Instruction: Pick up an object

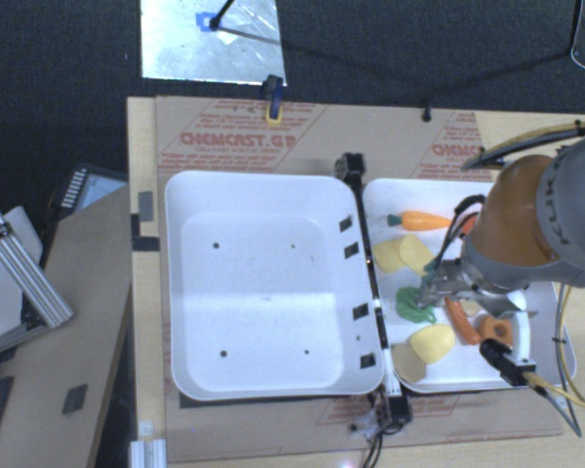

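Hovering low in the right bin (390, 198), the claw (435, 288) sits just above a green toy (410, 305); I cannot tell its opening. A toy carrot (424, 220) lies farther back.

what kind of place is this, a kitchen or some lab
Most likely a robotics lab set up for grasping trials: a grey and orange arm reaches over two white bins on a bench, and the right bin holds toy food like a carrot.

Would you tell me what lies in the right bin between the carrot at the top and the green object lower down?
In the camera view, a pale yellow piece lies between the carrot and the green object.
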`<state>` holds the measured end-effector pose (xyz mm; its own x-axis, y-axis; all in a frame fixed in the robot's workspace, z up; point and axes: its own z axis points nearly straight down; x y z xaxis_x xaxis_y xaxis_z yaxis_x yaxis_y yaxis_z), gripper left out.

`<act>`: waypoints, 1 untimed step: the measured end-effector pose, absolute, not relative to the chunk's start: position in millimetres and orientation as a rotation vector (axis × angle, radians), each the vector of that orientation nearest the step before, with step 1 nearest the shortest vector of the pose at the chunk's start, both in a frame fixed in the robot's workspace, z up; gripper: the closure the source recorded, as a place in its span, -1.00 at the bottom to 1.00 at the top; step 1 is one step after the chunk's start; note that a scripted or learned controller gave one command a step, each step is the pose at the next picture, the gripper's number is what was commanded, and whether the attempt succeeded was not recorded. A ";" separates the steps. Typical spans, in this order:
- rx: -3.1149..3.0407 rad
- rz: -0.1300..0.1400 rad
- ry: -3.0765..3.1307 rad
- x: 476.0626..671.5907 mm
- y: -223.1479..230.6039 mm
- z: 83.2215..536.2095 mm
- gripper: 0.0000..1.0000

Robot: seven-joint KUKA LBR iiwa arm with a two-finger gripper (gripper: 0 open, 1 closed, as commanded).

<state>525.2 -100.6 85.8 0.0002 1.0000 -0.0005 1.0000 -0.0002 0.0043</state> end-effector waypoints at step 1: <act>2.203 0.018 2.230 545.1 -27.9 190.9 1.00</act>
